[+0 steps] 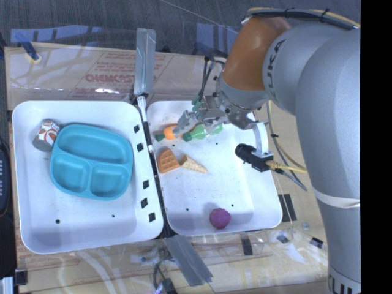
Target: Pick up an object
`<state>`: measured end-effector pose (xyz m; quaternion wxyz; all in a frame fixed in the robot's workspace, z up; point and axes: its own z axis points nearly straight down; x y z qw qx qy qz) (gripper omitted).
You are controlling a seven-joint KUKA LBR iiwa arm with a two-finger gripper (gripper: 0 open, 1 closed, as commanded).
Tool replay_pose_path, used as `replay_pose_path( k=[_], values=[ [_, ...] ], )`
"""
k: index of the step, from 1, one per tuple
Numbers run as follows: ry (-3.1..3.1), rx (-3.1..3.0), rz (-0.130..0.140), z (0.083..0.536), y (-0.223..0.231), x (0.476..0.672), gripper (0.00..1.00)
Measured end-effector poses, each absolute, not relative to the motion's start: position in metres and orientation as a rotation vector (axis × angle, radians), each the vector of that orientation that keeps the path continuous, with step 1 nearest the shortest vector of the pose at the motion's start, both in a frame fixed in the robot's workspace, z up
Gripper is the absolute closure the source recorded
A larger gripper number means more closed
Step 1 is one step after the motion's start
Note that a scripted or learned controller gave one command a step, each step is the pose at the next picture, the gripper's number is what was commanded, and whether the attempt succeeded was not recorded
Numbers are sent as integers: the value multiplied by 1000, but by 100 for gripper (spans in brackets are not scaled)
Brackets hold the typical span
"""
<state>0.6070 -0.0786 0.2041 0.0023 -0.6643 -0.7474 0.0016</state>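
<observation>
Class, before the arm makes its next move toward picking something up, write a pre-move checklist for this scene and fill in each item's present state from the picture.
1. Tool is over the right bin, near its far left corner: ok.
2. A target lies close to the tool: the carrot and a green item sit right beside it: ok.
3. Something is between the tool's fingers: cannot tell.
4. Other items lie apart from the tool: waffle, cone and purple ball: ok.
5. Left bin contents stay out of the way: blue tray and a small ball beside it: ok.
6. Room from the divider wall: the tool is close to it: cannot tell.
</observation>
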Motion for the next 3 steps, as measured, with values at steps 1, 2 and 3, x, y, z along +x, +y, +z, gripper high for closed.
replay_pose_path(
  k=[1,2,3],
  values=[
    [-2385,-2052,-6,96,-100,564,0],
    [-2387,-2045,-4,105,-100,564,100],
    [-2010,-2415,-2,193,-47,613,100]
  ],
)
